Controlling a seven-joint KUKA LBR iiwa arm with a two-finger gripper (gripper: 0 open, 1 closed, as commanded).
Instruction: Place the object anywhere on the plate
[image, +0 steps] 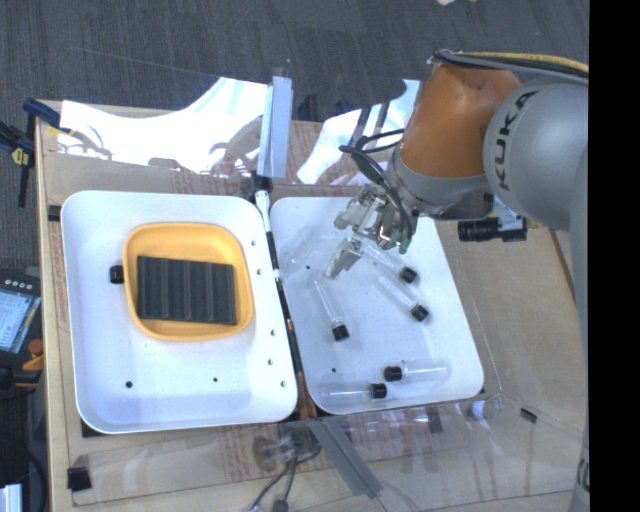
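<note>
Yellow plate lying in the left bin, its middle being covered by a dark ridged slab, so that only the rim is showing; small black piece sitting just beside the plate's left edge, too small to identify. Clear tubes with black caps lying scattered in the right bin, their glass-like bodies hard to trace against the white floor: left tube pointing toward the bin's centre, slanted tube lying to its right, upper tube running out from under the claw, and two more, near-edge tube and lowest tube, resting near the bin's front wall. None of the tubes lying on the plate. Grey arm entering from the right, cut off by the frame, its orange band masking the far right corner of the right bin. Gripper hanging over the upper part of the right bin, well apart from the plate, blending with cables and reflections; width of the claw's opening not being resolvable, nor whether anything is being held or touched, the upper tube's near end disappearing beneath it.
</note>
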